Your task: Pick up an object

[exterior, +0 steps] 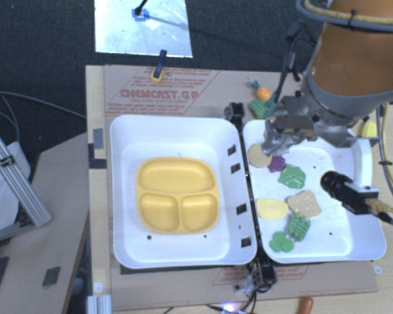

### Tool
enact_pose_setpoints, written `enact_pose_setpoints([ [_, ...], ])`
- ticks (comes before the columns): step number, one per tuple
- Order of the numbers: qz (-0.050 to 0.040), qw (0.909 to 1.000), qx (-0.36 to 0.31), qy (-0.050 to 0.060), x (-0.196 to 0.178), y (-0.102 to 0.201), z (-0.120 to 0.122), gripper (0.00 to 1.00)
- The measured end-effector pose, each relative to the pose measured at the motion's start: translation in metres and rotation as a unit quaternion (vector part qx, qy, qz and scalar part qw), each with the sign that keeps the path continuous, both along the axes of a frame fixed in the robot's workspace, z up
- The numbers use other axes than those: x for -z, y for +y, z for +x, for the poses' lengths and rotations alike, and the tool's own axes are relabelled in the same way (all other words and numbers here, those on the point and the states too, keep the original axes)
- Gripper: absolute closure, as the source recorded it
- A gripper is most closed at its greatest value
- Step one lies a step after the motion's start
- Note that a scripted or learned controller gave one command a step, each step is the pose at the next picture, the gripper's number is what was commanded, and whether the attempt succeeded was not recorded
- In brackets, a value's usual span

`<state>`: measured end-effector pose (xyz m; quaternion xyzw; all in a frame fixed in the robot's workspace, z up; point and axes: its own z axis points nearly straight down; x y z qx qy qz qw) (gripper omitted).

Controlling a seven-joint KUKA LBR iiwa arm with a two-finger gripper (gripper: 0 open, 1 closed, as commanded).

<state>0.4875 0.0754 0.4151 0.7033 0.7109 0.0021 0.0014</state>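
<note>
Just above the purple piece (276,163), on its far-rim side, the gripper (274,148) hangs low over the floor of the right bin (360,241). Can't tell if it's wide or narrow, as the wrist covers it from this angle. Nothing shows as held.

Outward from there, all vs the purple piece:
- view-left & just beside it: tan round disc (257,155), far edge tucked under the gripper
- toward the camera & a bit view-right, near it: green leafy piece (292,176)
- further the same way: toast slice (304,204)
- straight toward the camera: pale yellow piece (271,208), flat on the bin floor
- past those, by the near rim: two more green pieces (299,226) & (282,242)
- on the far side, outside the bin on the cardboard: small green & orange bit (261,103)
- well to view-left: left bin (124,175) w/ a yellow divided tray (178,194)

Step, as I read it: approach for a pick, grasp not yet made. The purple piece or the disc is prob the target, since both sit right at the tip.

Next move calls for centring over one obj only. Purple piece, disc & leafy piece crowd each other, so an off-centre close could nudge one away or catch two. Then down to the floor, close & lift straight up to check sth actually comes w/ it
</note>
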Motion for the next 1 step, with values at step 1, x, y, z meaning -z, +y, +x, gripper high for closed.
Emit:
enact_pose_setpoints([
  [1,0.0001,1.0,-0.004,-0.001,-0.0106,0.0002,0.0007,1.0],
])
